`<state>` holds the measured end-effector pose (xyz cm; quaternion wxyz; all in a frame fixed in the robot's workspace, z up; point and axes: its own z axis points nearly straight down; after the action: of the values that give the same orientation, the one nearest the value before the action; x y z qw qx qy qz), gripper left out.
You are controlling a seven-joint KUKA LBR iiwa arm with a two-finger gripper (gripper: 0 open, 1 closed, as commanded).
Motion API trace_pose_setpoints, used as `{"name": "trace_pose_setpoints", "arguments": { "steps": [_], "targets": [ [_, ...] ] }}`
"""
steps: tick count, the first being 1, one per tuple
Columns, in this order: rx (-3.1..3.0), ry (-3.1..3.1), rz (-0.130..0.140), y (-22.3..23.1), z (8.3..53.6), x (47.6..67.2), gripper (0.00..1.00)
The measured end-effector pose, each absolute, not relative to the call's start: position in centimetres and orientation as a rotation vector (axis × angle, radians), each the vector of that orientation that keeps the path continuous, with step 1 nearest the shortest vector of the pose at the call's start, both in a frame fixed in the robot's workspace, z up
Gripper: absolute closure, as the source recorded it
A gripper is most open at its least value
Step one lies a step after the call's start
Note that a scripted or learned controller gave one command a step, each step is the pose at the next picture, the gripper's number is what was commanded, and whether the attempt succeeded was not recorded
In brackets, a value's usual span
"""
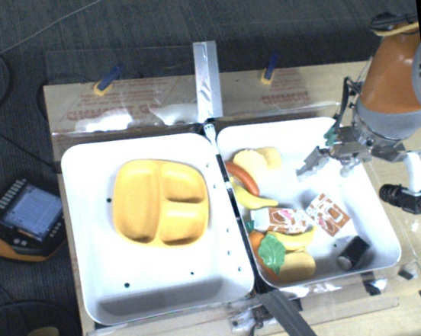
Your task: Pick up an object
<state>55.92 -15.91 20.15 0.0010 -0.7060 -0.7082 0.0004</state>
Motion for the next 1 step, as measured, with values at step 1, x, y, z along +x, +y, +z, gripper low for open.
{"name": "trace_pose_setpoints", "arguments": {
  "steps": [1],
  "targets": [
    [-2.192,-2.247,0.003,-19.75,12.3,52.43,0.0]
  ]
}}
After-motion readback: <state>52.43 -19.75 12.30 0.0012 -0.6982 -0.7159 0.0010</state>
